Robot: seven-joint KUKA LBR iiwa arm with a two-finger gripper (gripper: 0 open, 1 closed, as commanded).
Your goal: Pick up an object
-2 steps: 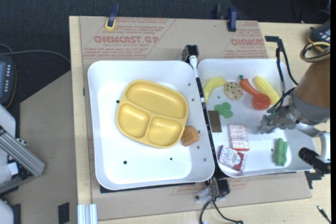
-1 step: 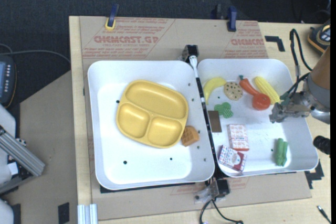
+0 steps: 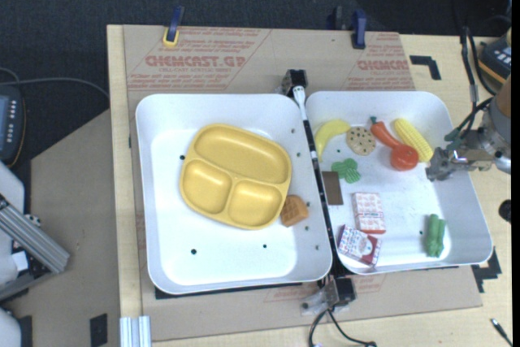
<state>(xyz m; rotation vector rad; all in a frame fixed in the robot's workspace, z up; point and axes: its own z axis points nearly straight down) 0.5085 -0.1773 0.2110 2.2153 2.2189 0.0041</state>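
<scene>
Pincer (image 3: 439, 162), grip state indiscernible, at right white plastic bin's (image 3: 463, 252) right rim near red toy carrot (image 3: 396, 149) and yellow corn cob (image 3: 413, 139); risk: crowding causes a miss.

The arm reaches in from three o'clock, wrist low, its pincer (image 3: 441, 164) pointing toward nine o'clock.

Toys in your two bins

Right bin: banana (image 3: 329, 133), cookie (image 3: 360, 140), carrot (image 3: 385, 133), corn (image 3: 413, 140), tomato (image 3: 405, 158), broccoli (image 3: 348, 170), cucumber (image 3: 435, 236), two packets (image 3: 368, 212). Left bin: yellow tray (image 3: 236, 175), brown pastry (image 3: 294, 210) touching it.
</scene>
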